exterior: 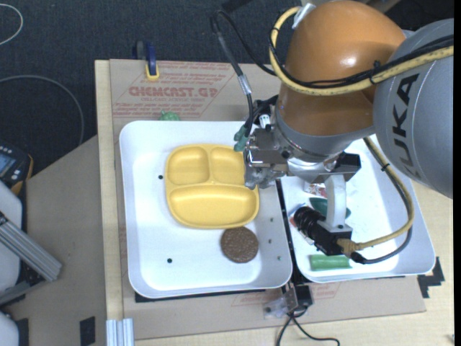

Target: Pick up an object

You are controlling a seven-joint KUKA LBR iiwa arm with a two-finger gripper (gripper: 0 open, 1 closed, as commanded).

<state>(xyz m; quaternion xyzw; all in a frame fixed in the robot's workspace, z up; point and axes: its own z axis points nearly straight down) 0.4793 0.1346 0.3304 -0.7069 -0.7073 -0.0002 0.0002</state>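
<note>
Gripper (pixel 253 166) poised beside the yellow plate's (pixel 209 186) right rim, probably for a grasp; grip state indiscernible.

I'm seeing even, bright overhead lighting; the white bins (pixel 137 215) are nearly blowing out, glare is streaking the orange band (pixel 338 56), shadows are staying soft, focus slightly soft.

Grey arm (pixel 418 99), orange band (pixel 338 63), yellow cables (pixel 389 233).
</note>
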